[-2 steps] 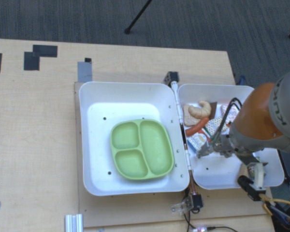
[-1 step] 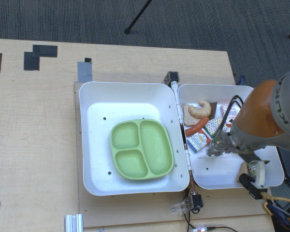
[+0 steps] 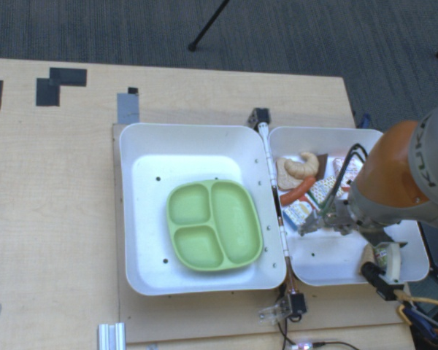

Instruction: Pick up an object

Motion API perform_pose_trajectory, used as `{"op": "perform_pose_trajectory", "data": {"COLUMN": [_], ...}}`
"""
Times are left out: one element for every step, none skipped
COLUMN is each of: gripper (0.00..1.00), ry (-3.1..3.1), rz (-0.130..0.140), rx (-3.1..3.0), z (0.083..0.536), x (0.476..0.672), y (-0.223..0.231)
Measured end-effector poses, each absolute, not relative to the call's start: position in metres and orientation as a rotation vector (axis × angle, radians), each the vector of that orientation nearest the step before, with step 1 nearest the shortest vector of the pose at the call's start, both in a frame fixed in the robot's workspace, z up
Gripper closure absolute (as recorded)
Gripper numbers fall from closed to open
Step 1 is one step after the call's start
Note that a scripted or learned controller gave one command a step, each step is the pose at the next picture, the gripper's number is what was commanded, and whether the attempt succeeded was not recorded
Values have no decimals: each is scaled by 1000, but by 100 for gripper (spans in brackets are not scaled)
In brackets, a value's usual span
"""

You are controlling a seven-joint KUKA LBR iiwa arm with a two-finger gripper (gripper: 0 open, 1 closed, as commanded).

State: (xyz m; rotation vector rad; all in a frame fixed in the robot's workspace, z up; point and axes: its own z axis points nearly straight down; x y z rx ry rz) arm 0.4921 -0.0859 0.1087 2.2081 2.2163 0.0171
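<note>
The right bin (image 3: 328, 265) holds a pile of small things at its far left end. A tan croissant-shaped piece (image 3: 299, 167) lies at the back, with a red-orange sausage-like piece (image 3: 298, 189) just in front of it. A blue and white packet (image 3: 297, 212) lies nearer, beside a dotted packet (image 3: 324, 189). My gripper (image 3: 315, 222) hangs low over the bin's middle, right next to the blue and white packet. Nothing can be seen held in it. The grey and orange arm covers the bin's right part.
The left bin (image 3: 142, 195) holds a green three-compartment plate (image 3: 214, 224). A metal clamp strip (image 3: 274, 188) runs between the two bins. A red and white packet (image 3: 346, 169) lies at the right bin's back, partly under a black cable.
</note>
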Motion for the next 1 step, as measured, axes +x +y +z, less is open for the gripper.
{"op": "perform_pose_trajectory", "data": {"gripper": [0], "ry": [2218], "rz": [6], "rx": [2217], "z": [87], "x": [489], "y": [-83]}}
